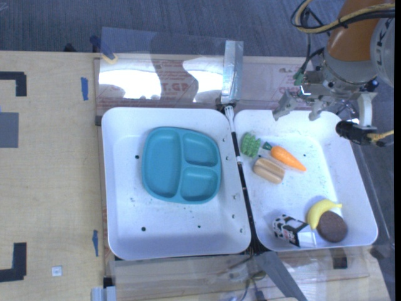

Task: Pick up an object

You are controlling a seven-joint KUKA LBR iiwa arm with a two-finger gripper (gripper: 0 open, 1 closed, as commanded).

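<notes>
two shallow white bins side by side on a bench, seen from above at a slant. the left bin (119,168) holds a blue divided tray (182,165). the right bin (351,187) holds the candidate objects: a carrot (288,157) with a green leafy piece (250,145) just to its left, a hot-dog-like bun (269,170) just near of the carrot, and, in the near right corner, a banana (321,211) touching a brown round item (332,227), with a small black-and-white carton (289,230) beside them to the left.

the gripper (299,107) hangs over the far edge of the right bin, its two fingers apart and nothing between them; the arm with its orange band (363,17) enters from the far right. judged from this, the step in hand is the approach: no object is chosen by contact yet, and all lie well apart from the fingers. the next move calls for travelling nearer over one object, aligning the open fingers across its narrow side, and descending; the carrot group is closest, but its pieces lie crowded.

hard to make out: the fingertips blend with the bright bin wall, the wrist is cut off by the frame's top edge, and glare on the clear far panel (163,77) hides what lies behind it. the carton's print is too small to read.
</notes>
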